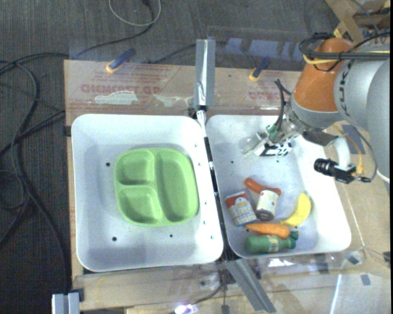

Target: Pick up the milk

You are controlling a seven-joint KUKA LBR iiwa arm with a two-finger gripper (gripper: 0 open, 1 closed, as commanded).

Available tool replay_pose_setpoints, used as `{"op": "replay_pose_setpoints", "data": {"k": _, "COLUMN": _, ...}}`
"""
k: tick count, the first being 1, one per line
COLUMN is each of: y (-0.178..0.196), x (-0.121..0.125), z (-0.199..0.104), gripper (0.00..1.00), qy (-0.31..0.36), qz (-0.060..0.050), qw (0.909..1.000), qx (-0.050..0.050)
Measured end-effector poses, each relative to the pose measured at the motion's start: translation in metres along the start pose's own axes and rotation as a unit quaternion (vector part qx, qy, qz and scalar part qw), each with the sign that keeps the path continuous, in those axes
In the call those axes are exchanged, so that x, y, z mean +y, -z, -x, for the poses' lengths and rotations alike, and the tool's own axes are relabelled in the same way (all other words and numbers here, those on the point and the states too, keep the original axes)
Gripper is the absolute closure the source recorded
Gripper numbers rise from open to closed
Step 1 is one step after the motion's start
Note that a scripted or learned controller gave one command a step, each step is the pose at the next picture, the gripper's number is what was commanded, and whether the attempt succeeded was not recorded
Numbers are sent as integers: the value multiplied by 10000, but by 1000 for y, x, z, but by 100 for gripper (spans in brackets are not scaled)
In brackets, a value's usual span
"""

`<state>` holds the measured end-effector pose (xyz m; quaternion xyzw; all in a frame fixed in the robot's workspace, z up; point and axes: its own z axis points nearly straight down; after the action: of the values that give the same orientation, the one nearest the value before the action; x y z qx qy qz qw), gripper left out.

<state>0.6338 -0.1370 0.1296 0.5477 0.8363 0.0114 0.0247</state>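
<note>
Arm: grey KUKA with orange band [318, 87], entering from the upper right of the frame, wrist angled down over the right bin.
End effector [273, 142]: low over the upper middle of the right bin; whether it is open or closed, cannot tell, the tip is a small blurred cluster of pale and dark parts. Nothing seen held in it.
Milk [241, 209]: probably the small carton with a reddish label lying in the lower middle of the right bin, at the left edge of the pile. Label too small to read, so the identification is a judgement.
Neighbours: a small can [266, 203] just beside the carton; a red sausage-like piece [255, 185] above; a carrot [268, 228] below it; a green bottle [268, 243] lowest; a banana [300, 210] to the right.
Right bin [327, 234]: items crowded toward its lower edge, likely slid or dropped there together.
Left bin [92, 241]: holds a green divided tray [157, 186], centred.
Gap: end effector well apart from the carton, up-frame of it.
Risk: tight packing leaves little room around the carton; the can may get nudged.
</note>
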Motion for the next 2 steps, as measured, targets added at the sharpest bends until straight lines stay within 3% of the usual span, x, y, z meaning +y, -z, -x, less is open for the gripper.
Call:
{"op": "replay_pose_setpoints", "data": {"k": 1, "y": -11, "x": 5, "z": 32, "gripper": 0, "qy": 54, "qz": -17, "qw": 10000, "qx": -16}}
{"op": "replay_pose_setpoints", "data": {"k": 2, "y": 1, "x": 9, "z": 32, "gripper": 100, "qy": 58, "qz": 12, "qw": 10000, "qx": -22}}
